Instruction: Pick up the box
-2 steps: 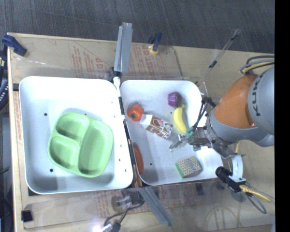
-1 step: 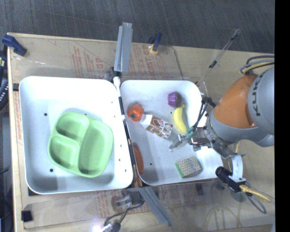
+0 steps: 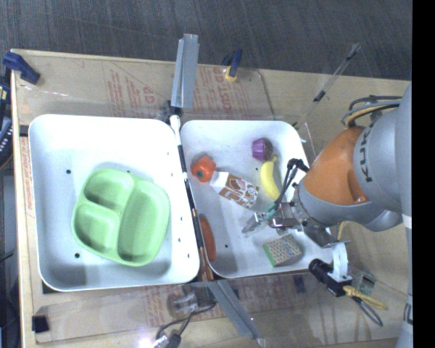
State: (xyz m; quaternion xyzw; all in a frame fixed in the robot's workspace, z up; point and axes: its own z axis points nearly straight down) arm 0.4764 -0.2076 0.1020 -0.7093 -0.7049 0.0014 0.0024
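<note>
The box is small and flat with a green-grey chequered top. It lies in the right bin near the front right corner. My gripper hangs over the bin floor just up and left of the box, apart from it. Its two metal fingers are spread open with nothing between them. The grey arm with its orange band reaches in from the right and covers the bin's right wall.
The right bin also holds a yellow banana, a purple piece, a red-capped bottle with a brown and white label, and a red item by its left wall. A green divided tray lies in the left bin.
</note>
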